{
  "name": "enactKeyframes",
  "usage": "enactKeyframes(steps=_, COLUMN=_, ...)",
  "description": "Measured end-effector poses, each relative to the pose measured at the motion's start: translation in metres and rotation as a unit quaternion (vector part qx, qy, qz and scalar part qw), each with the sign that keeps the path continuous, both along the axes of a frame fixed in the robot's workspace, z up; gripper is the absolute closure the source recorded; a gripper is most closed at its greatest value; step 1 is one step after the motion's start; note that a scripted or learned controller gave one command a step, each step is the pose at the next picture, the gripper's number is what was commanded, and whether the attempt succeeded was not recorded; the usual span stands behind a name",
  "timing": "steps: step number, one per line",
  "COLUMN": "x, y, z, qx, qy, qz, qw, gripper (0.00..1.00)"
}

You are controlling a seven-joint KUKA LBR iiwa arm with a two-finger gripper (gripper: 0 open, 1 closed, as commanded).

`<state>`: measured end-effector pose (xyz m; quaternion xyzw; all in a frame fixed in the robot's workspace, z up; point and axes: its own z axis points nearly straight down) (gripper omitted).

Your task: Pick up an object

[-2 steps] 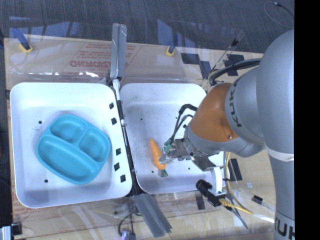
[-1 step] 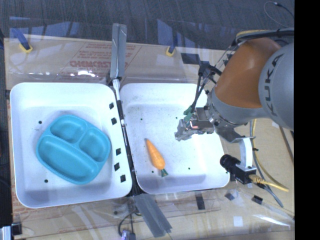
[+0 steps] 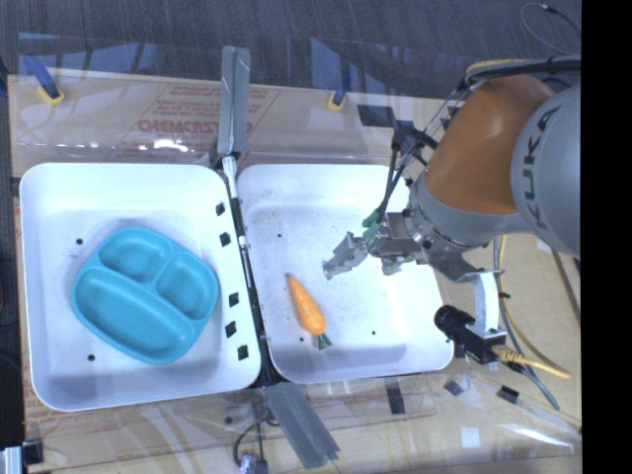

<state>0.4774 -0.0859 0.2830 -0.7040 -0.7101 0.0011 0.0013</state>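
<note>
The toy carrot [image 3: 307, 311] is lying in the right bin [image 3: 415, 358], near and lower left of the gripper [image 3: 341, 256], apart from it. Nothing is being gripped; finger spread cannot be told. A blue divided tray [image 3: 145, 292] is being held by the left bin [image 3: 49, 265].

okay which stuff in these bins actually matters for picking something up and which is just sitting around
Belongs to the job:
- carrot, lying in the right bin, the one thing there to pick
- gripper, above that bin, up and right of the carrot

Just lying about:
- blue divided plate in the left bin
</note>
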Motion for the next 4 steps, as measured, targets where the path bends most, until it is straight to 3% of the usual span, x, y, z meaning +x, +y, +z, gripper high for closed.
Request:
enactKeyframes(steps=1, x=-0.003, y=-0.007, z=-0.136, qx=0.0007, qy=0.003, qz=-0.001, qw=1.0, gripper=0.0)
enactKeyframes(steps=2, x=0.023, y=-0.009, z=-0.194, qx=0.0007, qy=0.003, qz=0.001, qw=1.0, gripper=0.0)
enactKeyframes(steps=3, x=0.023, y=-0.008, z=-0.186, qx=0.0016, qy=0.006, qz=0.002, qw=1.0, gripper=1.0)
enactKeyframes(steps=4, x=0.011, y=0.047, z=-0.033, qx=-0.0001, qy=0.001, qz=0.0, qw=1.0, gripper=1.0)
